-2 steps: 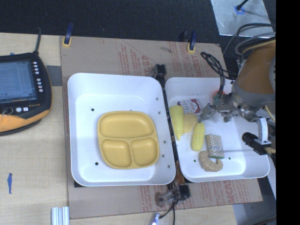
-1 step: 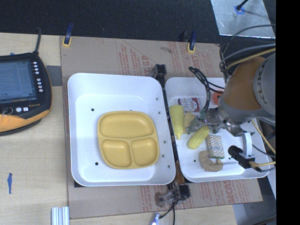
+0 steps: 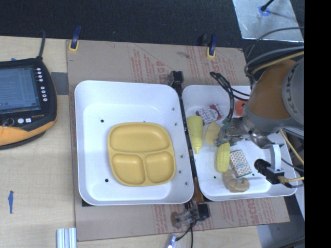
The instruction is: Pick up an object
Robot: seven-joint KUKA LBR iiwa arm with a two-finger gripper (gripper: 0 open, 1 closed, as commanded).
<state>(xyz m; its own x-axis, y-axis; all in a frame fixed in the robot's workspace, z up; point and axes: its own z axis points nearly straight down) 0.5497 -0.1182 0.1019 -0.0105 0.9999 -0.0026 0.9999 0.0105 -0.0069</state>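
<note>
Corn [image 3: 223,156], lying in the right bin [image 3: 207,190] just below the gripper [image 3: 227,133], whose opening cannot be judged from above; a good grasp probably spans its narrow width, clear of the neighbouring packet [image 3: 240,163].

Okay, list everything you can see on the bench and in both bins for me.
white bins: 2, white, side by side on the cardboard sheet
divided plate: 1, yellow, three compartments, in the left-hand bin
mustard bottle: 1, yellow, right-hand bin, along its left wall
corn cob: 1, yellow, right-hand bin, middle
patterned box: 1, white, right of the corn cob
tan lump: 1, beige, front of right-hand bin
red-and-white packet: 1, back of right-hand bin
tablet: 1, black and orange, far left
clamps: 2, blue and yellow, back edge
arm: 1, grey and orange, over right-hand bin
</note>
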